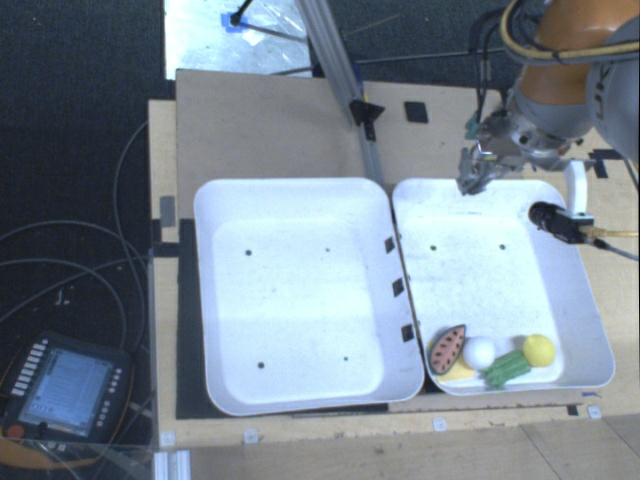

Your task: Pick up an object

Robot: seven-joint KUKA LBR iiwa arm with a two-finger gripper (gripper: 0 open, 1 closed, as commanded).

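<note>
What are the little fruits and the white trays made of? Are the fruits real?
The watermelon slice, white ball, green piece and yellow lemon look like toy plastic: flat bright colours and smooth surfaces, though they are too small to be sure. The two bins look like thin matte white plastic, with rounded, moulded corners.

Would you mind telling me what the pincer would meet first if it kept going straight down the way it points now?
Probably the bare floor of the right-hand bin near its far rim. The pincer hangs over that far edge, pointing down, well away from the toys in the near corner. Depth is hard to judge, so it might clip the rim itself.
</note>
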